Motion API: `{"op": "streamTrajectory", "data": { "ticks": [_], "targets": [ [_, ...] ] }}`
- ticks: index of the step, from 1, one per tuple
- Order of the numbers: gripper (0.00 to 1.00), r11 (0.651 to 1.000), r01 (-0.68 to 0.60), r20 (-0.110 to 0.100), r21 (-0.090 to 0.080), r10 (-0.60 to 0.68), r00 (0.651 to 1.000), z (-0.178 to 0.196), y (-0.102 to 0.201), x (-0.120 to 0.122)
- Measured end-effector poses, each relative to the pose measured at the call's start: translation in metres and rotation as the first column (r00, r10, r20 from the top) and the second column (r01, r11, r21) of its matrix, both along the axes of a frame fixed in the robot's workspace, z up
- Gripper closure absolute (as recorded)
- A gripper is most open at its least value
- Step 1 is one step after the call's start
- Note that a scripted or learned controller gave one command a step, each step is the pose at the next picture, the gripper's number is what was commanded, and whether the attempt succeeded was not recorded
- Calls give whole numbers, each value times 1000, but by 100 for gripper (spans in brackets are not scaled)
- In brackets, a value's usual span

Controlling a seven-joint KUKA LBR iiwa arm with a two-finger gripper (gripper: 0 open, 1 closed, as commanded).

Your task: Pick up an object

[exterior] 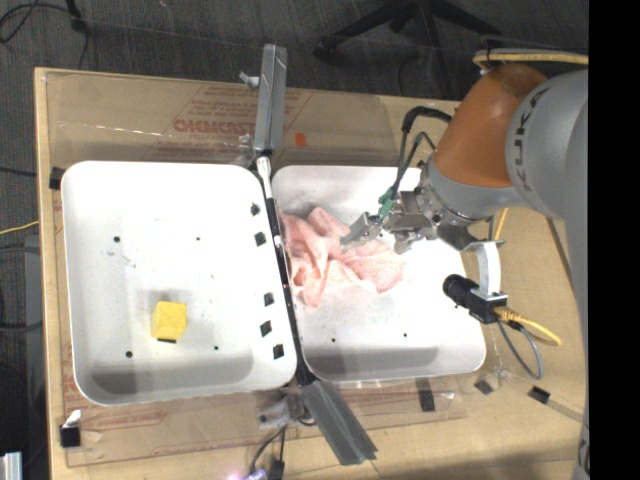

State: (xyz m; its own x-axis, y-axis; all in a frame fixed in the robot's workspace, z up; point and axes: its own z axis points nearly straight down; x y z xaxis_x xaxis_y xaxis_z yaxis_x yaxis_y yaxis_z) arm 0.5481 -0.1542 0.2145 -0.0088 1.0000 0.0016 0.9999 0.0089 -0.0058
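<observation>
So the gripper (362, 230) is down in the right bin (440, 353), sitting right over the upper right part of the pink cloth (330, 253). That's the whole story for the next move: the cloth is directly below the gripper and spreads out away from it toward the divider between the bins, with most of the bunched-up fabric lying to the far side of the fingertips, the side away from the arm. Its long axis runs roughly along the line the gripper is reaching on, slanting a bit toward the near edge of the desk (60, 98).

Can't honestly tell how the gripper is set. The metal bits blur into the pink fabric, so whether it's spread, pinched, or has any cloth in it is anyone's guess from this angle. I wouldn't call it a grab.

Other candidate is the small yellow block (169, 321), way off from the gripper, across the divider in the left bin (90, 183). The cloth is obviously the nearer target.

My guess: it's at the go-down-and-pinch stage, nothing lifted yet.
</observation>
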Motion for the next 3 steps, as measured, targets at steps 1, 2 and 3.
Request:
{"op": "streamTrajectory", "data": {
  "ticks": [1,2,3],
  "targets": [
    [0,981,-196,5,-2,196,981,-122,-18,74],
    [100,980,-200,4,-2,200,980,-112,-18,74],
    [100,997,-80,3,-1,80,997,-19,26,74]
  ]
}}
